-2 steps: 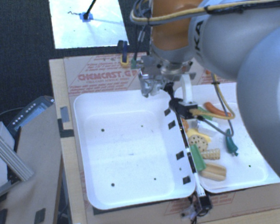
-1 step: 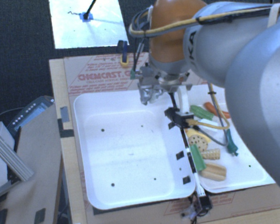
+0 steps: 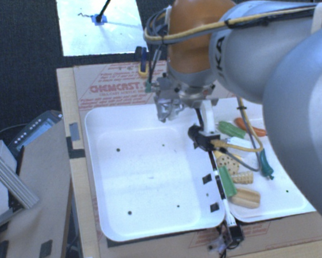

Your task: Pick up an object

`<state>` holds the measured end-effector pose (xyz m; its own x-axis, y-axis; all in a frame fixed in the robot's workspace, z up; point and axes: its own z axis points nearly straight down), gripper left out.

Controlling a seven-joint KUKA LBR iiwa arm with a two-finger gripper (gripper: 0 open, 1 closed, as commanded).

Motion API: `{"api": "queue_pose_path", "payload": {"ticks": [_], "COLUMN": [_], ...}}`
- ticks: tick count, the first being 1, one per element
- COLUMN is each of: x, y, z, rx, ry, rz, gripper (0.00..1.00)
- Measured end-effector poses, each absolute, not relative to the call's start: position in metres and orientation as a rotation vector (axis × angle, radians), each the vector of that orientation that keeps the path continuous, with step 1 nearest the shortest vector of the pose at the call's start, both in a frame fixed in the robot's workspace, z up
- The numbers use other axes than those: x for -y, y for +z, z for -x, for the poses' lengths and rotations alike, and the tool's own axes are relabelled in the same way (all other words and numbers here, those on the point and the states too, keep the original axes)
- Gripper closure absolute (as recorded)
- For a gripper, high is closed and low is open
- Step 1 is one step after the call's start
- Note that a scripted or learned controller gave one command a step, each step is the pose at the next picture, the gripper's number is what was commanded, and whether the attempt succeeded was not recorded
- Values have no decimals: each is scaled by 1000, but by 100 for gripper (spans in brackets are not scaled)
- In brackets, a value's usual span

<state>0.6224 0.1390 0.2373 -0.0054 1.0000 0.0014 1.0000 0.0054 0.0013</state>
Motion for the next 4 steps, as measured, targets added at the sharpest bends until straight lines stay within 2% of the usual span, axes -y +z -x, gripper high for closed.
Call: {"api": "queue_pose_path", "payload": {"ticks": [1,2,3,4], "x": [-139,-155,-200,-199], "y": [257,212,193,291], "z": [-596,-607,-606,-540], "rx": [2226,2227,2230,2230], "ry": [-2,2,-2,-12], "rz": [2216,2215,2212,2214], "gripper": [100,100,100,100]}}
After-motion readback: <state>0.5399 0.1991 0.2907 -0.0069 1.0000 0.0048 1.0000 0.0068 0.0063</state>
